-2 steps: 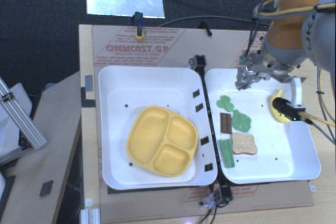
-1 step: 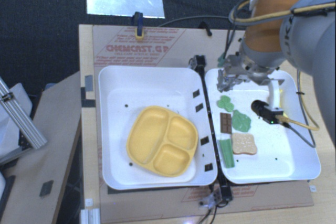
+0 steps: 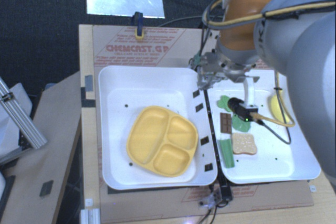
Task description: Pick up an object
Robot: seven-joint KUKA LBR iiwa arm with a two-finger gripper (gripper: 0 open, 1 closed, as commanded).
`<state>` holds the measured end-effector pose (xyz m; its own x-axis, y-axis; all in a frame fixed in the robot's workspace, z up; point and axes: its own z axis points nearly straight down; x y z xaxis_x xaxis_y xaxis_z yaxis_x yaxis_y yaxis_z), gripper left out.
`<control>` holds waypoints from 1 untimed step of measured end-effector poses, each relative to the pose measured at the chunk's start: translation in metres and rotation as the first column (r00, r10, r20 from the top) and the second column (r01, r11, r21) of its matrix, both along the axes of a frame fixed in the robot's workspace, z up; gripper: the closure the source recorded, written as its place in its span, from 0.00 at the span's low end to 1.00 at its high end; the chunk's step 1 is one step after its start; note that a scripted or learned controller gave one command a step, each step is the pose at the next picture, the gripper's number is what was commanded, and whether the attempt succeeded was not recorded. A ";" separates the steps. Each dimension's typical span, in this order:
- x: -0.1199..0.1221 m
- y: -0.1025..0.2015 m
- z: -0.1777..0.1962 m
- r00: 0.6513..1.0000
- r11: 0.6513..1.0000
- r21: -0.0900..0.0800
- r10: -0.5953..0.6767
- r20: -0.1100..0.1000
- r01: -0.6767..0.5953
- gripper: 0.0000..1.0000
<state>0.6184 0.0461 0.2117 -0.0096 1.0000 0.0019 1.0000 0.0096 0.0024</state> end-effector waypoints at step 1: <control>0.007 0.060 0.000 1.000 1.000 0.001 0.001 0.000 -0.001 1.00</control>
